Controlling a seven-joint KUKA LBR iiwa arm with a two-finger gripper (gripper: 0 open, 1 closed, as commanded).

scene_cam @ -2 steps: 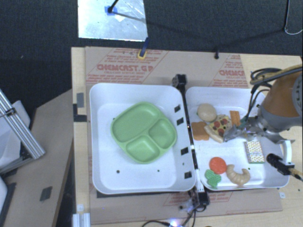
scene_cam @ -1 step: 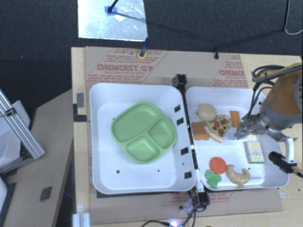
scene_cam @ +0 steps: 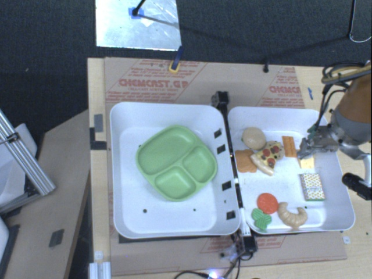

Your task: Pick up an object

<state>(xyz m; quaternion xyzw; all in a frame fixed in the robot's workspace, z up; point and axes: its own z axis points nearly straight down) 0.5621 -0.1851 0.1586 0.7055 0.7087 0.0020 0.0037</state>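
The grey two-finger gripper [scene_cam: 306, 150] is poised just above a small yellow flat block [scene_cam: 307, 163], right of the pizza-slice toy [scene_cam: 267, 156]; how far it is parted cannot be told.

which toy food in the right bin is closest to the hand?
The small yellow cheese wedge, just below the hand at the right bin's upper right. The orange cracker lies to its left; the patterned wafer lies lower.

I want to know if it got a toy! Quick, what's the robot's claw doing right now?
Gripper: low over the right bin, above the yellow piece; whether it is open, shut or holding anything cannot be told.
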